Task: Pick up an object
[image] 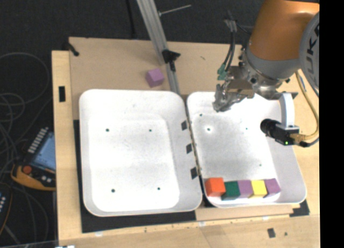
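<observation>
Along the front wall of the right bin (285,161) stands a row of small cubes: orange (215,186), green (231,189), light purple (245,188), yellow (259,188) and purple (272,186). Another purple cube (155,77) lies on the bench behind the left bin (131,150). My gripper (222,104) hangs over the far left corner of the right bin, well away from the row of cubes. Nothing shows between its fingers.
A slanted metal pole (153,26) rises from behind the bins. A black camera unit (277,129) with cables hangs from the wrist over the right bin. Cables and a handheld pendant (37,158) lie on the floor at left.
</observation>
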